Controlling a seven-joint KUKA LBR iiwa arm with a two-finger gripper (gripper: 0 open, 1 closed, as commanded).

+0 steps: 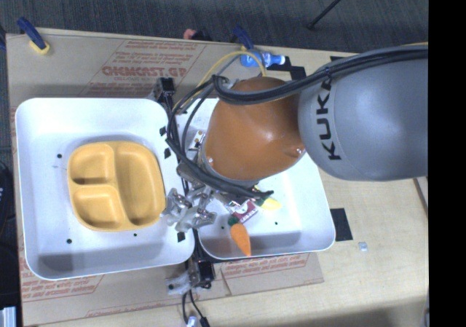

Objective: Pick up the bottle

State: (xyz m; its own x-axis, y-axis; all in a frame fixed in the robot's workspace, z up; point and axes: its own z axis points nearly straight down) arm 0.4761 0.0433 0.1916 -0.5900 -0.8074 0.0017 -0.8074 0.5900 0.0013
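My gripper [189,212] hangs low over the left edge of the right bin [317,210], by the wall between the two bins. The orange wrist band [251,129] and grey arm [364,118] cover most of that bin. Just right of the gripper, a small red-and-white labelled item [247,210] pokes out from under the wrist. It may be the bottle, but most of it is hidden. An orange carrot [240,239] lies near the bin's front wall, and a yellow piece [271,204] sits beside the labelled item.
A yellow divided plate [115,184] lies in the left bin [44,129]. Black cables [186,111] loop from the wrist over the bins' shared wall. Blue clamps [33,34] hold the cardboard underlay at the back.
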